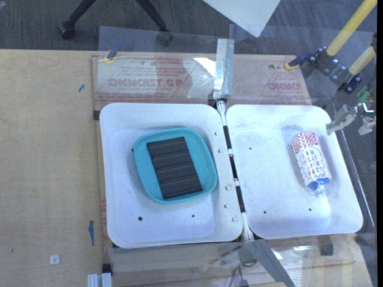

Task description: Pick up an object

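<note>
bright, even light | soft shadows | glare on white bins (119,232) | slightly blurry

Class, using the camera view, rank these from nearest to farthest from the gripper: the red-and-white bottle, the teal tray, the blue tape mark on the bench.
From the gripper at the right edge:
1. Red-and-white bottle, in the right bin.
2. Teal tray, in the left bin.
3. Blue tape mark, on the bench, far left.
</note>
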